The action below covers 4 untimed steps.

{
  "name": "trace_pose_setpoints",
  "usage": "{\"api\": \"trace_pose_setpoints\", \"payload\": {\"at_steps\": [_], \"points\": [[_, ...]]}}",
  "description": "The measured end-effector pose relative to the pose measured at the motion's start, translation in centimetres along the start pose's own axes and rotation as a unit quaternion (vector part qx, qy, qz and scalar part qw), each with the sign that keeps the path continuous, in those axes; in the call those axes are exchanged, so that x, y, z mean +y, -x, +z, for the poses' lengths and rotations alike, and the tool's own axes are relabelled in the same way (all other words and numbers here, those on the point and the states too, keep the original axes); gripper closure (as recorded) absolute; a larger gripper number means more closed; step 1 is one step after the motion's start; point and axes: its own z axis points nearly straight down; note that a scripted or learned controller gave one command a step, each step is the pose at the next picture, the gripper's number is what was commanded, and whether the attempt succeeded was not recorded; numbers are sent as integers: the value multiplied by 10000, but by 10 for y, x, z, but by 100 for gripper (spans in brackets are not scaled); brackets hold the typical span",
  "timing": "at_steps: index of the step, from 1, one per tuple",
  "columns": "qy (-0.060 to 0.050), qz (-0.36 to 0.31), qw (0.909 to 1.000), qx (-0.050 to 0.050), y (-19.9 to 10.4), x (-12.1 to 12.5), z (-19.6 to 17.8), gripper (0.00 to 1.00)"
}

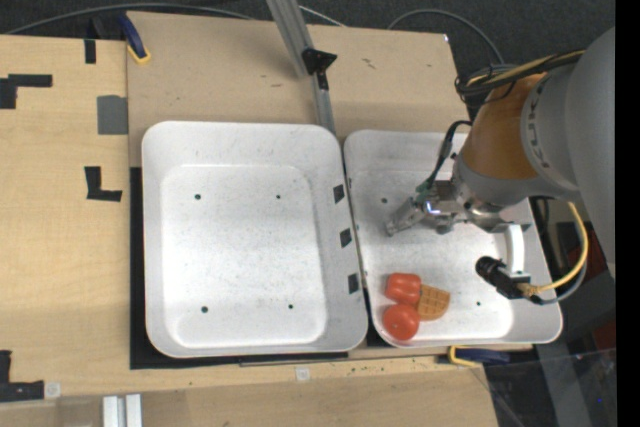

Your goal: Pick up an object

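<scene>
Over the right bin (400,155) the grey arm (545,130) reaches in from the right, and its gripper (408,218) hangs low above the bin's middle, nothing between its fingers; whether they are spread or closed, I cannot tell. Down at the bin's near edge sit three pieces in a tight cluster: a red piece (404,288), a second red piece (401,321) just below it, and an orange waffle-patterned piece (433,301) touching them on the right. The two reds stack along a near-vertical line; their pointing direction is unclear. Beside it, the left bin (160,215) lies alongside, rims touching.
</scene>
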Motion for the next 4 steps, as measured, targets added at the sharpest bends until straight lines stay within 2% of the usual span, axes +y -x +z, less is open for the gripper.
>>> {"api": "trace_pose_setpoints", "payload": {"at_steps": [1,3,4], "points": [[-3,-5,10000,6,-1,0,-11,100],[22,1,10000,2,-1,8,-100,100],[34,0,10000,-1,4,13,-162,100]]}}
